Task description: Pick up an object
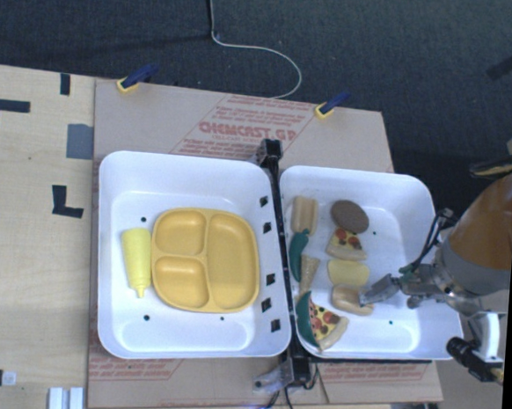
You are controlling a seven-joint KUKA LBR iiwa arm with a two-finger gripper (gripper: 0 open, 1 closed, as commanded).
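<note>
Bright, even light (slightly soft)

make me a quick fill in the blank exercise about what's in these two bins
The yellow plate lies in the ____ bin.
The yellow bottle lies to the ____ of the plate.
The pizza slice lies in the ____ bin.
The gripper is over the ____ bin.

Missing words: left; left; right; right
</note>
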